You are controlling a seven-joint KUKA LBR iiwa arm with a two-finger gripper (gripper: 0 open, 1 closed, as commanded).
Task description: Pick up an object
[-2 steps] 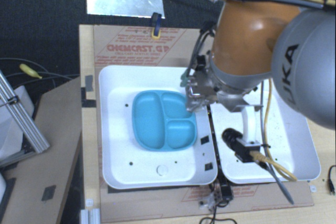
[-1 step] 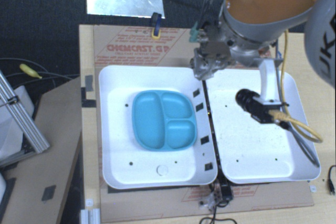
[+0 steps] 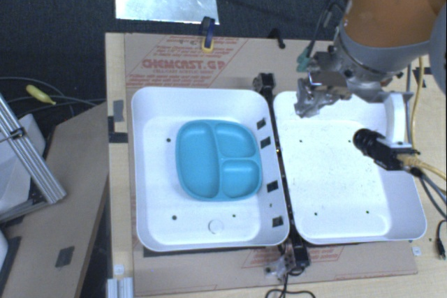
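Blue three-compartment plastic plate [image 3: 217, 159] flat in left white bin [image 3: 150, 171], untouched; gripper [image 3: 307, 105] over right bin [image 3: 391, 223], grip state unreadable.

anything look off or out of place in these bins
Nothing is spilled or broken. The blue divided plate lies flat in the left bin, slightly rotated against the walls. The right bin carries fine dark specks on its floor. The gripper hangs over its far corner.
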